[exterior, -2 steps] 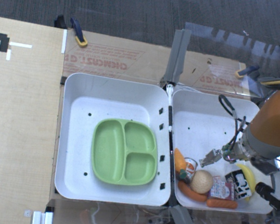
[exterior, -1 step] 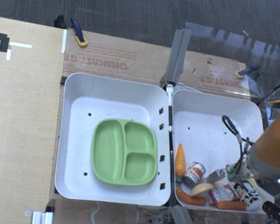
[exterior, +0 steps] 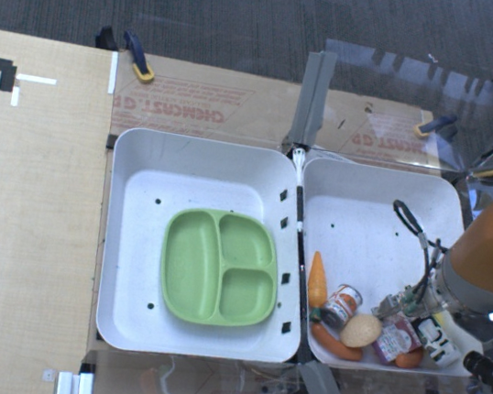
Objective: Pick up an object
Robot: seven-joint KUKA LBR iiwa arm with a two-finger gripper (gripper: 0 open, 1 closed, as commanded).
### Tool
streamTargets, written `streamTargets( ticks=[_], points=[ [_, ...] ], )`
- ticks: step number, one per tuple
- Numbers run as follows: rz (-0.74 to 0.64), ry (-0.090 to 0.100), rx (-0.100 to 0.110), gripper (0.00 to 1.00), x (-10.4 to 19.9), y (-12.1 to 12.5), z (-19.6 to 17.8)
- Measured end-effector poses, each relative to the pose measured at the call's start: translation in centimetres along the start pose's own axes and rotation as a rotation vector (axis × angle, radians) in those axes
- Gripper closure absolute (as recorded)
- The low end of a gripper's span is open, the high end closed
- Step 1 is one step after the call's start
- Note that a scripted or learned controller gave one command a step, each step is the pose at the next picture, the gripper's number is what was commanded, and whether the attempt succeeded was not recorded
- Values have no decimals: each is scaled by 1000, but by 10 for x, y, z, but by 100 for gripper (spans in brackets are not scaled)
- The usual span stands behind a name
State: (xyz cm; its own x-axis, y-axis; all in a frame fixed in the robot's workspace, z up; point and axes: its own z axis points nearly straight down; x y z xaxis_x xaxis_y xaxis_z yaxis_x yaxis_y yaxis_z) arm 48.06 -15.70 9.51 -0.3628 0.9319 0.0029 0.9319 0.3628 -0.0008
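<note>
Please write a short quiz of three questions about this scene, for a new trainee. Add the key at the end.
1. True or false: the green divided plate lies in the left bin.
2. Which item touches the potato in the right bin? A) blue cup B) small can C) spoon
3. Fill in: the upright carrot leans near the ___ wall of the right bin.

Key: 1 true; 2 B; 3 left. The end effector is above the right bin's clutter.
</note>
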Motion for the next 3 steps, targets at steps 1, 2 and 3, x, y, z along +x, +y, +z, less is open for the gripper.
streamTargets(
  ticks=[1,2,3],
  points=[
    [-17,-4,-1,100,90,58,-96],
    [-16,-4,-1,0,89,57,-96],
    [-252,-3,0,0,105,57,-96]
  ],
)
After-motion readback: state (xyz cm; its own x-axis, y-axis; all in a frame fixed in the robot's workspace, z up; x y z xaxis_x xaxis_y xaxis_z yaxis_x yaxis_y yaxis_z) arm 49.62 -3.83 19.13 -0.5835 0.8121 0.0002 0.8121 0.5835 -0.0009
